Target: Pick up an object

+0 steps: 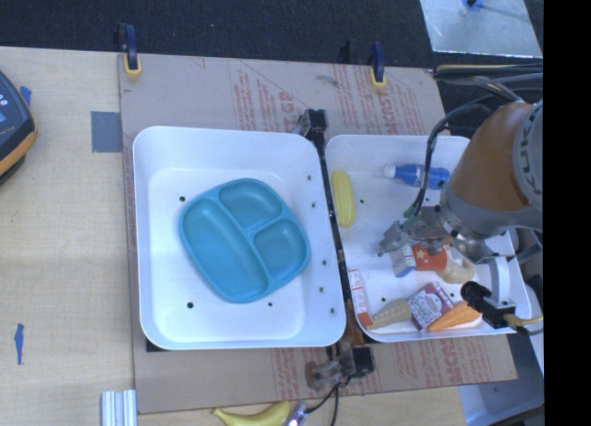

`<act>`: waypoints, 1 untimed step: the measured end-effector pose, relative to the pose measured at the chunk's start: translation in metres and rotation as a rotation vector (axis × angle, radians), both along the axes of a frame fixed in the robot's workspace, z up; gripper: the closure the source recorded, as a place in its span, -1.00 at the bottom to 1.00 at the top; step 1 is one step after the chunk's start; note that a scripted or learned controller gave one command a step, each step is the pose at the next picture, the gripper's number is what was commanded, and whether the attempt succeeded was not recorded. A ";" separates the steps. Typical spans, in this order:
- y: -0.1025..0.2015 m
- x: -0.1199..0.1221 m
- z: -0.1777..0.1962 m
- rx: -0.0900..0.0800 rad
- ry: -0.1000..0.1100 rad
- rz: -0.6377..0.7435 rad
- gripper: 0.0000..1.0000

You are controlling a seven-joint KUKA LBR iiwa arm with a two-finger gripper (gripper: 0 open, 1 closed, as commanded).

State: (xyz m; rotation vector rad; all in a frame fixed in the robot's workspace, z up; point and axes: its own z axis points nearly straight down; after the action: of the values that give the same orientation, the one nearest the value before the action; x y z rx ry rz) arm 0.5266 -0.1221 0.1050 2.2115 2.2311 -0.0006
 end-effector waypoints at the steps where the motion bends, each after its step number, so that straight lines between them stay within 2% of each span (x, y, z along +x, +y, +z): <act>1: -0.001 0.000 0.010 0.000 0.002 0.002 1.00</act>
State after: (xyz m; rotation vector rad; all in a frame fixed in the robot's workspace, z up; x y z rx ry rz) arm 0.5263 -0.1228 0.1149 2.2107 2.2343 -0.0032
